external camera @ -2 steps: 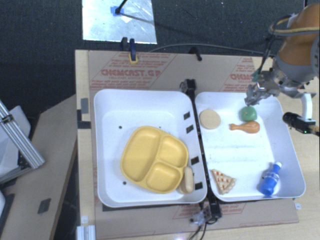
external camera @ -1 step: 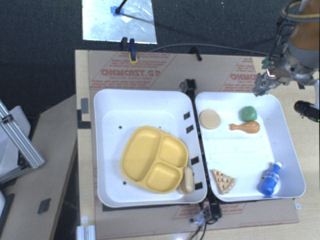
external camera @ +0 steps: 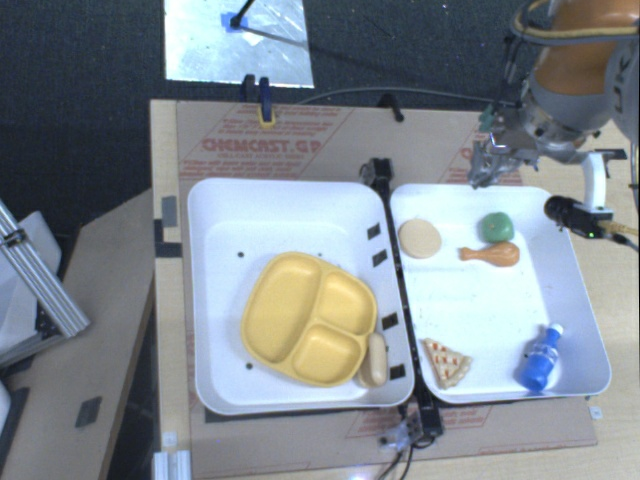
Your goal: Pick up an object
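Hovering over the far rim of the right bin (external camera: 575, 268), my hand (external camera: 487, 171) hangs above the surface with nothing visibly between its fingers, and I cannot tell whether they are apart or together. Inside that bin lie a round cookie (external camera: 420, 238), a green ball (external camera: 496, 227) and a drumstick (external camera: 491, 255) near the far edge, with a pizza slice (external camera: 446, 363) and a blue bottle (external camera: 538, 359) near the front edge. Beside it, the left bin (external camera: 215, 268) holds a yellow tray (external camera: 308, 318) with a bread roll (external camera: 375, 360) touching its front right corner.
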Motion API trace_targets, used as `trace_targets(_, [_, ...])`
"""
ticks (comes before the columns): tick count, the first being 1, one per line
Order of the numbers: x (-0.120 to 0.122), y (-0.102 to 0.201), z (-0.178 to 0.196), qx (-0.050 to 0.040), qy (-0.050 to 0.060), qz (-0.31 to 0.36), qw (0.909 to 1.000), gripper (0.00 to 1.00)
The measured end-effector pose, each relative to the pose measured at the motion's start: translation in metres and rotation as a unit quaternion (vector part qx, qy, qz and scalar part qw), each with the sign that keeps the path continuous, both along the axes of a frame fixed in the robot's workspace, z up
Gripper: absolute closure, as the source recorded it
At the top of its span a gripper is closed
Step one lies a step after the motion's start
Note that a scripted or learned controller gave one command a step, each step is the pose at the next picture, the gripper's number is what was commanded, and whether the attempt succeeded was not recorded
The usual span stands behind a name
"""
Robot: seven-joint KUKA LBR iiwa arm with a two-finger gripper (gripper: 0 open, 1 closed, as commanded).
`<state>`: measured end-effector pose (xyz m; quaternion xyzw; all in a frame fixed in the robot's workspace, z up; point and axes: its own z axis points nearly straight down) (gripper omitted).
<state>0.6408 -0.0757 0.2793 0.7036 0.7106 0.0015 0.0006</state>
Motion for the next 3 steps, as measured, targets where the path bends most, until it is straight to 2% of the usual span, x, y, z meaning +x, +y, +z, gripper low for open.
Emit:
trace_targets(1, [0.012,0.053,-0.007,-0.0002,0.0,0.0,1.0,1.0])
trace_targets(2, [0.01,0.105,-0.009,0.0003,0.0,0.0,1.0,1.0])
trace_targets(3, [0.009,0.157,-0.037,0.0004,0.002,0.0,1.0,1.0])
